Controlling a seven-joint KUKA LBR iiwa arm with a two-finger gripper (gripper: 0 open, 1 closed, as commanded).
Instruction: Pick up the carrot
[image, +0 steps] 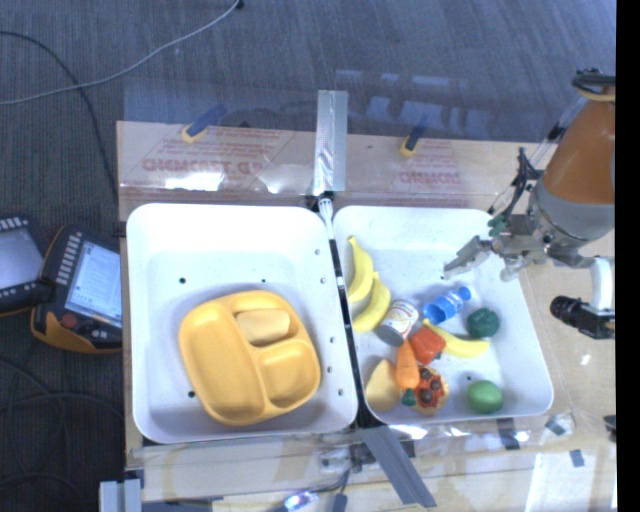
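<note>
The carrot (406, 369) is a short orange piece lying in the right bin (520, 330), near its front middle, wedged between a yellow wedge (381, 384) and a red-orange toy (428, 343). My gripper (486, 264) hangs over the far right part of that bin, up and to the right of the carrot and well apart from it. Its fingers are spread open with nothing between them. One fingertip (457, 265) points left toward the bin's middle.
Around the carrot lie two bananas (365, 288), a small can (401, 320), a blue bottle (446, 304), a third banana (462, 346), two green balls (484, 322) (485, 395) and a dark berry cluster (430, 391). The left bin holds a yellow divided tray (250, 352).
</note>
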